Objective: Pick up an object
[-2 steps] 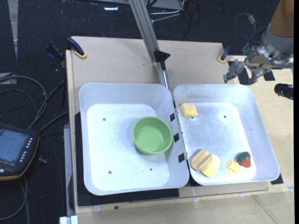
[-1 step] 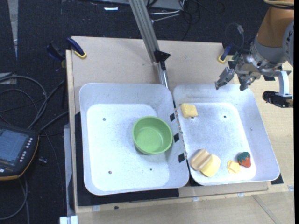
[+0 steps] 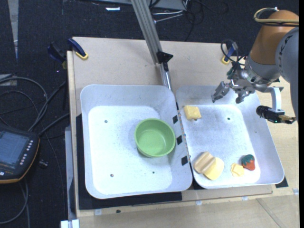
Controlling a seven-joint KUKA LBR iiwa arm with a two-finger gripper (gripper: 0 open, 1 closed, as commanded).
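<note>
- My fingers (image 3: 230,92) hang over the far edge of the right bin (image 3: 266,141), spread apart with nothing between them.
- My arm (image 3: 273,46) comes in from the right, its orange band above the wrist, and stands above the far right corner of the tabletop (image 3: 118,63).
- In the right bin, a pale yellow block (image 3: 192,112) lies near the far left corner, close to the wall shared with the other bin and somewhat nearer the camera than my fingers, apart from them.
- At the near side of the same bin sit two yellowish pieces (image 3: 209,165) pressed together, touching one another.
- Further right along that near side lies a small yellow piece (image 3: 237,170), with a red and green object (image 3: 248,162) just beside it, the two touching or nearly so.
- The left bin (image 3: 102,127) holds a green bowl (image 3: 155,137), upright, toward its right half, open side up.
- A metal pole (image 3: 147,25) slants down from the far side to a point between the two bins.
- Blue and yellow clamps (image 3: 76,49) grip the far corners of the tabletop.
</note>
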